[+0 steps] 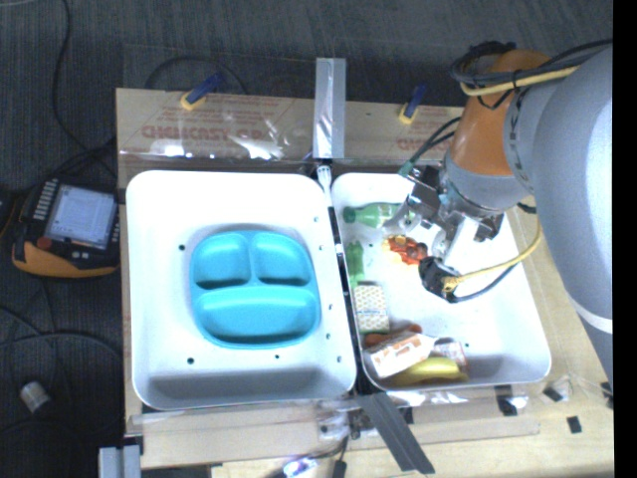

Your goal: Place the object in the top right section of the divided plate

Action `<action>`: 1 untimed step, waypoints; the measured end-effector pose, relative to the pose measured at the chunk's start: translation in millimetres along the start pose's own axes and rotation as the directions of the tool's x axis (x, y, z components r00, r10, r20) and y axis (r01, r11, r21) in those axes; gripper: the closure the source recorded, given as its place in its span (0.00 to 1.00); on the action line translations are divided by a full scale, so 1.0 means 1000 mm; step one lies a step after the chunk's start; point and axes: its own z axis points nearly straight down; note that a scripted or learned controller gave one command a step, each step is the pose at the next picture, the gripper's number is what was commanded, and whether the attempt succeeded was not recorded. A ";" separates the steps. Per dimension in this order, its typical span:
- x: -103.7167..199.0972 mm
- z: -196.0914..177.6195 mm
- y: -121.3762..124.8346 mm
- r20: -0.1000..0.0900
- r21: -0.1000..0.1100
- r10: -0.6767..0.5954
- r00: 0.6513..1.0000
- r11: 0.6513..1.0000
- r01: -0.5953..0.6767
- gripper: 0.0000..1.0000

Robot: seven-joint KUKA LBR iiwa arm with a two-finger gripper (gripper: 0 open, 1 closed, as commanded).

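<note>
1. A blue divided plate [255,285] is seen lying in the left bin [159,366], its sections bare.
2. The gripper [430,257] is lowered into the right bin [518,352]; its grip cannot be told.
3. Just beside it, a small red-orange object [402,248] is seen.
4. A green bottle [370,214], a patterned box [370,306], a packet [399,349] and a banana [430,370] are crowded along that bin's left and front.
</note>
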 end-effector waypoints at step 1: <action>0.036 -0.001 -0.014 -0.001 -0.001 -0.073 0.997 0.997 0.073 1.00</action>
